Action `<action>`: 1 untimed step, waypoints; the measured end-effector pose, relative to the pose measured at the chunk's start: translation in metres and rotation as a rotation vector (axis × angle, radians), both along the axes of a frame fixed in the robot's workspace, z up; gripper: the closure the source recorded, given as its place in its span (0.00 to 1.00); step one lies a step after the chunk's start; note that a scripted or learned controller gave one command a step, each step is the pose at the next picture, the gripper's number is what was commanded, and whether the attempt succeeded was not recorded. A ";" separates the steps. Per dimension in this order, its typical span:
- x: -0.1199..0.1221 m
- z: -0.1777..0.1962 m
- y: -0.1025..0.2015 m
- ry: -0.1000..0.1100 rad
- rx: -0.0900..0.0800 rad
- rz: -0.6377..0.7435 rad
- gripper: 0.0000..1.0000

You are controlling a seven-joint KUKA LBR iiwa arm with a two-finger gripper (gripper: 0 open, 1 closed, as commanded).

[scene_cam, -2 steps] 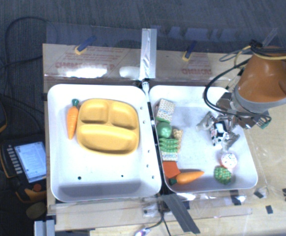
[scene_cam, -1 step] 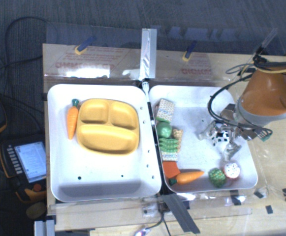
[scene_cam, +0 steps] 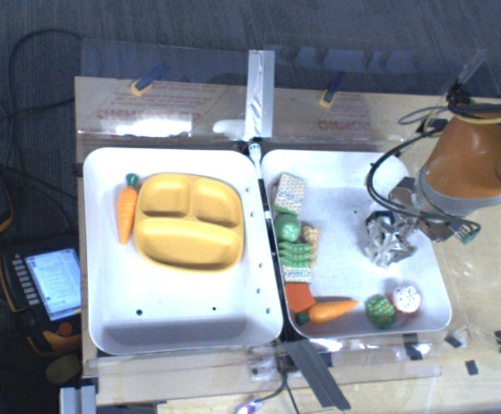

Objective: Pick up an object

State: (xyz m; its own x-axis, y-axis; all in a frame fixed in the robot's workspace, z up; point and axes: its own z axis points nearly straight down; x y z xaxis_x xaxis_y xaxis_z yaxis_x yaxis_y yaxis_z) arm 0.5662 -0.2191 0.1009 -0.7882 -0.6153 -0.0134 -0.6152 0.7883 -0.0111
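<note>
My claw (scene_cam: pixel 390 247) hangs over bare floor by the right bin's (scene_cam: pixel 353 158) right edge; its grip state I cannot tell.

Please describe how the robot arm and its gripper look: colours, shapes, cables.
The arm is a thick rounded body, orange on top with a grey ring beneath. Black cables loop from its left side. The gripper below is a small metallic silver-grey assembly with dark parts.

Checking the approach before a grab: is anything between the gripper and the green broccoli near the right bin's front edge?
Nothing visible. The gripper hangs over bare bin floor, and the stretch down to the broccoli is open. A strawberry sits close at its right.
</note>
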 end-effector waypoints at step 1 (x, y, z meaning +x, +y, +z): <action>-0.006 -0.009 0.052 0.001 -0.006 0.073 1.00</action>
